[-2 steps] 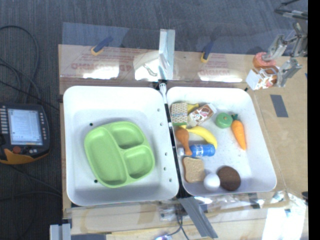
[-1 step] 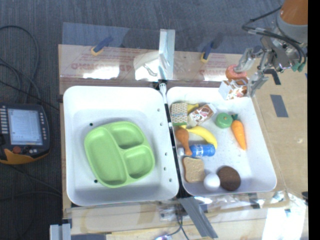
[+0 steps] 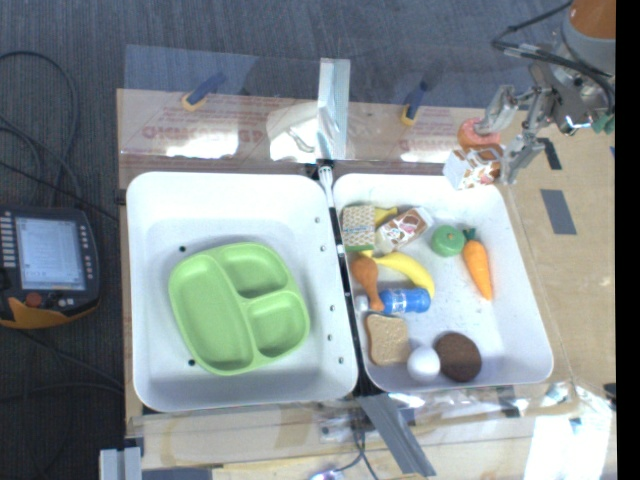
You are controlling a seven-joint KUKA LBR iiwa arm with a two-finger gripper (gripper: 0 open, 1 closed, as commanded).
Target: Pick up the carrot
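Observation:
The carrot (image 3: 479, 267) is orange with a small green top. It lies in the right bin (image 3: 525, 303) near the right wall, pointing toward the front. My gripper (image 3: 512, 131) hangs beyond the bin's back right corner, well behind the carrot and apart from it. Its two fingers stand spread, open, with nothing between them. A small red-orange and white item (image 3: 476, 156) sits at that corner, just left of the fingers.
Left of the carrot lie a green round item (image 3: 447, 240), a banana (image 3: 408, 268), a blue bottle (image 3: 405, 300), a snack packet (image 3: 402, 228), bread (image 3: 386, 337), a white egg (image 3: 424, 362) and a brown ball (image 3: 459, 355). The left bin holds a green divided plate (image 3: 238, 306).

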